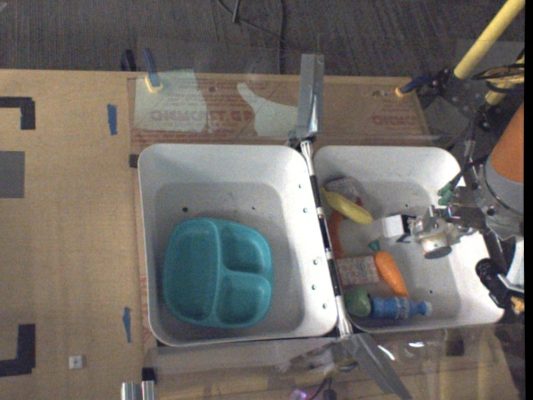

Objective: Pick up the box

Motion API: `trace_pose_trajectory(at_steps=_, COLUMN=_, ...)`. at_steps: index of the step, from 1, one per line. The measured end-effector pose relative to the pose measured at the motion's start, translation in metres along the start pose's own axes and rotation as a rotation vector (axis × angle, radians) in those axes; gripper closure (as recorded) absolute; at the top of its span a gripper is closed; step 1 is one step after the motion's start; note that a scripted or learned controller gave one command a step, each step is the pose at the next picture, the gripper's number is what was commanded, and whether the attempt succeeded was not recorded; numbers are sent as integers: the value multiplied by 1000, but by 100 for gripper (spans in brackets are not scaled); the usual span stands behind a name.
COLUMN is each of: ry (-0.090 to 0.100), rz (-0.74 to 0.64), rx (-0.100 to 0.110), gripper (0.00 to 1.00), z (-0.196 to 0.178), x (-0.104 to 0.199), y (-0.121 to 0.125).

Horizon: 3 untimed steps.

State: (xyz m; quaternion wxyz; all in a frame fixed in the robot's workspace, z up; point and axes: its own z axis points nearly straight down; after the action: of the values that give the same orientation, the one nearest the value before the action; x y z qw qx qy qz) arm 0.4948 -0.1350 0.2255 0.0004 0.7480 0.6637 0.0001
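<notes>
Box (358, 270) lies flat between banana (348, 207) and carrot (391, 273), so the gripper (416, 232), whose opening I cannot tell, should descend squarely, avoiding both neighbours.

two white bins: the left bin (158, 173) and the right bin (416, 163). one teal divided plate (217, 271). one banana (348, 207). one carrot (390, 272). one small flat box (356, 270). one blue bottle (398, 308). one green round fruit (358, 302). one gripper (433, 238).
</notes>
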Motion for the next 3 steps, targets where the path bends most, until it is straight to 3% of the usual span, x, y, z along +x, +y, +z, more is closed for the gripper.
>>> trace_pose_trajectory(at_steps=1, ry=-1, rz=259, rx=1, gripper=100, z=-13, x=86, y=12)
trace_pose_trajectory(at_steps=2, ry=-1, rz=265, rx=1, gripper=100, z=-209, x=90, y=-11)
trace_pose_trajectory(at_steps=3, ry=0, rz=300, rx=4, gripper=100, z=-59, x=99, y=28)
